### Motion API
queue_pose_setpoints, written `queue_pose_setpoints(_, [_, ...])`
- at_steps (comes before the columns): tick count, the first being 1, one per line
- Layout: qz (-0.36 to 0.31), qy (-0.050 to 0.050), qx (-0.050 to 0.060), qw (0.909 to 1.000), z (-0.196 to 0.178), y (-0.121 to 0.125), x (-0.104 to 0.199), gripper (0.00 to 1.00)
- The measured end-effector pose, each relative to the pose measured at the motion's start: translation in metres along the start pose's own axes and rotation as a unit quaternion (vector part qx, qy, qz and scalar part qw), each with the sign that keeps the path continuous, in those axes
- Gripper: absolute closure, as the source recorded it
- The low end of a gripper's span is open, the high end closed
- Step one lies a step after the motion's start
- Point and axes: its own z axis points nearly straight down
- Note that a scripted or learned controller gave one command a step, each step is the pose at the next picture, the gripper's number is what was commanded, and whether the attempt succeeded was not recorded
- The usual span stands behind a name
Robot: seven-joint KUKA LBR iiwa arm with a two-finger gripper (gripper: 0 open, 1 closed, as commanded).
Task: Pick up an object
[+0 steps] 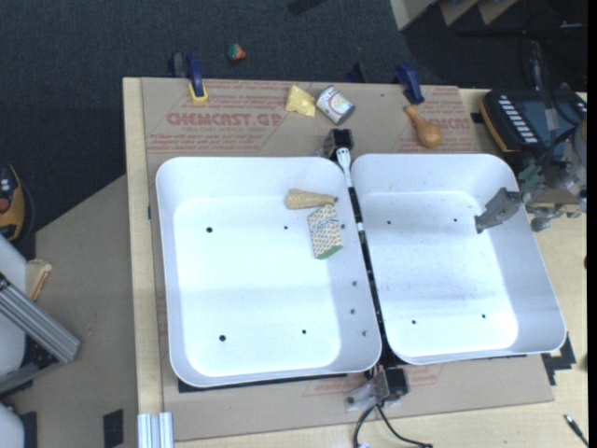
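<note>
A: Looking at the left bin (187,278), the only things to pick are a patterned green-and-white packet (325,231) and a tan, cone-like piece (309,199) just above it, both up near the bin's far right corner, close to the divider between the bins.

B: And the gripper (494,211)?

A: At the right edge of the right bin (448,325), well apart from both objects. I cannot tell whether its fingers are spread or closed; nothing shows between them.

B: So what could spoil the try?

A: I judge the two pieces lie so near each other that a descent could nudge one while closing on the other. The packet looks flat, so fingers may slide over it. The bin wall beside them could also block a finger.
</note>
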Motion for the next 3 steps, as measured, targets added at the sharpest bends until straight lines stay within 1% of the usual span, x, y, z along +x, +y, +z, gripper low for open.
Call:
queue_pose_setpoints(1, [0.000, -0.001, -0.002, 1.0000, -0.011, 0.001, 0.000, 1.00])
queue_pose_setpoints(2, [-0.003, -0.002, -0.008, 1.0000, -0.133, 0.008, 0.027, 1.00])
queue_pose_setpoints(3, [0.001, 0.002, 0.008, 1.0000, 0.006, -0.022, 0.035, 1.00])
